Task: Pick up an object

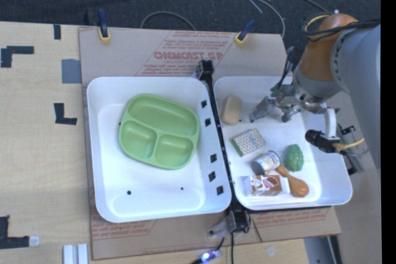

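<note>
Grey arm [356, 65], orange band above the wrist, fills the upper right of the frame and reaches leftward over the right bin [334, 195]. Gripper [270, 109] sits over the upper part of that bin, fingers splayed open; one dark fingertip [255, 116] points left toward the divider. Nothing lies between the fingers. No contact with any object visible.

Left bin [102, 164], centre-left of frame: holds a green divided plate [159, 132] in its upper half. Lower half of the floor is bare white.

Right bin contents, largest first:
- tan oval object [232, 109], upper left corner of the bin, just beside the divider and just left of the fingertip, apart from it
- orange-and-tan drumstick shape [293, 182], lower right, tilted
- green lumpy object [294, 157], touching the drumstick's upper end
- red-and-white packet [265, 185], lower edge, beside the drumstick
- checkered flat square [249, 141], mid-bin, tilted
- small can [266, 162], on its side, between square and packet

Open floor: a white strip under the gripper and along the right rim, beneath the arm. Objects crowd the lower half of the bin; the packet and drumstick lie near the bottom rim.
</note>
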You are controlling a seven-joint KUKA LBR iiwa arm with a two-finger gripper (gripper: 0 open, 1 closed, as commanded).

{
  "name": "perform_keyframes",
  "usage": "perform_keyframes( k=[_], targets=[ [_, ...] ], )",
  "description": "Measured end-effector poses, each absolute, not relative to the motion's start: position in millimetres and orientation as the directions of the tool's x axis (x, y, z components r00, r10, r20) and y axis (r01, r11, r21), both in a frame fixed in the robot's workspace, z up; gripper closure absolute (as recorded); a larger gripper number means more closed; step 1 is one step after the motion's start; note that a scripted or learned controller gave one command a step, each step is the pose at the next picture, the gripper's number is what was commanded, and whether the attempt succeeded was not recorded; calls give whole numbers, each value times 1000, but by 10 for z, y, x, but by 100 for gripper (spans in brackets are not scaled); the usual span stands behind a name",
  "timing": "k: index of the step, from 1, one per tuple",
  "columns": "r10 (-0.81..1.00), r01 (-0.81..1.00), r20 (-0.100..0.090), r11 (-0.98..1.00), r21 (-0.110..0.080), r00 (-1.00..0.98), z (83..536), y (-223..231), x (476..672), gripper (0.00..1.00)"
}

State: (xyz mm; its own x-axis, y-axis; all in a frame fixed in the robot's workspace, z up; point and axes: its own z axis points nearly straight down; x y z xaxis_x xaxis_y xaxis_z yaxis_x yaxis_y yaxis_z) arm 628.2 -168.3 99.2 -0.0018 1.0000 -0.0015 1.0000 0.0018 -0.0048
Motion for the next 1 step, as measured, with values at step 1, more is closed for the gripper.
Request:
perform_keyframes(
  k=[1],
  targets=[
    [1000, 1000, -3, 2, -1, -2, 850, -1682, 6285, 0]
  ],
)
